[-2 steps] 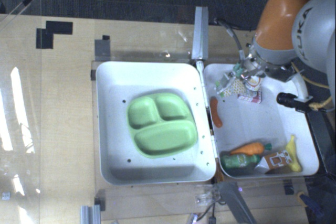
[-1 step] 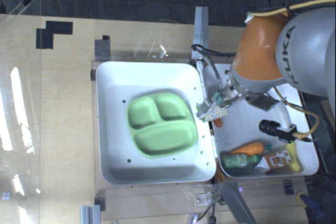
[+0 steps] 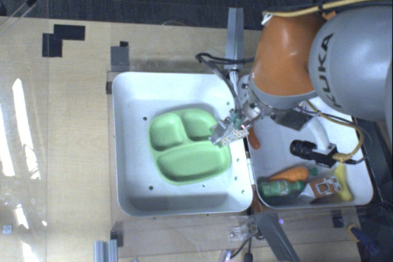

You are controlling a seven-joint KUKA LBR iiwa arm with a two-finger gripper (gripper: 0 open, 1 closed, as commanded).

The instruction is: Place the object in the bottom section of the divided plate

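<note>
A light green divided plate lies in the left white bin. It has two small sections at the top and one wide section at the bottom, which holds nothing. My gripper hangs over the plate's right rim, where the upper right section meets the wide one. Its tip is small and grey-speckled, and I cannot make out any object in it. The orange-banded wrist rises behind it and covers the top of the right bin.
The right bin holds an orange carrot, a dark green item, a brown packet and a yellow piece along its front. A small red-orange thing lies by the wall between the bins.
</note>
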